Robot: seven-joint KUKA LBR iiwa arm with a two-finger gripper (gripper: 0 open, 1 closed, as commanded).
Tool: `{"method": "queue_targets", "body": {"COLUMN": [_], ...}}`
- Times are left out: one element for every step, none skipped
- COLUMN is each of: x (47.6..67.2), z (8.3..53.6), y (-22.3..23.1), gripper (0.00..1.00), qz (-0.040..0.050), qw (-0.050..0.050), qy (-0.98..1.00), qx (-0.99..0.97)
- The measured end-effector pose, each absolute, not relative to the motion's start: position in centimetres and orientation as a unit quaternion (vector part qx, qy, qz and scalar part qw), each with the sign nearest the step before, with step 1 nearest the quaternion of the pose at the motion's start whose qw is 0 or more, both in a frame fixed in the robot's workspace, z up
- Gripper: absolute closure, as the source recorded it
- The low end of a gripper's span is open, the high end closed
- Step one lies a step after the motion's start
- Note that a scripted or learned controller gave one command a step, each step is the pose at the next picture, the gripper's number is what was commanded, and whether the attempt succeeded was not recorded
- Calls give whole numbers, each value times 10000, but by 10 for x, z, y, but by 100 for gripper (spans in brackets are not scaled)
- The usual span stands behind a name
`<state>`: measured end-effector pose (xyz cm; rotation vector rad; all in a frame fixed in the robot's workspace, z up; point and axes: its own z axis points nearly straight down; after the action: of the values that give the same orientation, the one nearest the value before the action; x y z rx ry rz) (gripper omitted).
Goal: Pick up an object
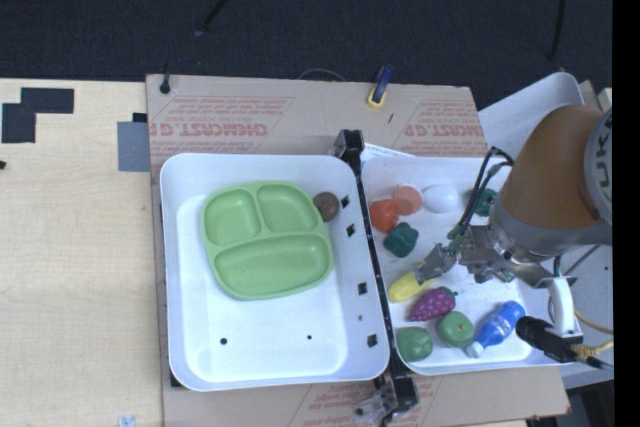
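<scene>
1. From the overhead camera view, my gripper [437, 265] hangs low over the right white bin [520, 355], its dark tip pointing left toward the middle of the toy pile. I cannot tell how far it is parted, and I see nothing held in it.
2. Closest to the tip are the small yellow plastic toy [405, 289] and the purple grape-bunch toy [432, 304], both just nearer than it; either looks the likeliest pick.
3. I judge both light, hollow and stiff, with slick skin; the yellow one is rounded and could squirt out, so I would close across its narrow middle.
4. The grapes' bumpy sides should give better bite.
5. The dark green block [401, 239] lies just farther left.
6. The left bin holds a green divided plate [266, 239].
</scene>
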<state>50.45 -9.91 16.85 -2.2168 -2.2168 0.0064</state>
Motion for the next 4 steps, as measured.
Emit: {"method": "queue_targets", "body": {"x": [505, 505, 505, 512], "z": [121, 85, 97, 157], "y": [-106, -104, -106, -110], "gripper": [0, 0, 100, 100], "qz": [18, 11, 7, -7], "qw": [32, 22, 18, -9], "qy": [-7071, -7072, -7043, -7070], "qx": [-7071, -7070, -7099, -7072]}}
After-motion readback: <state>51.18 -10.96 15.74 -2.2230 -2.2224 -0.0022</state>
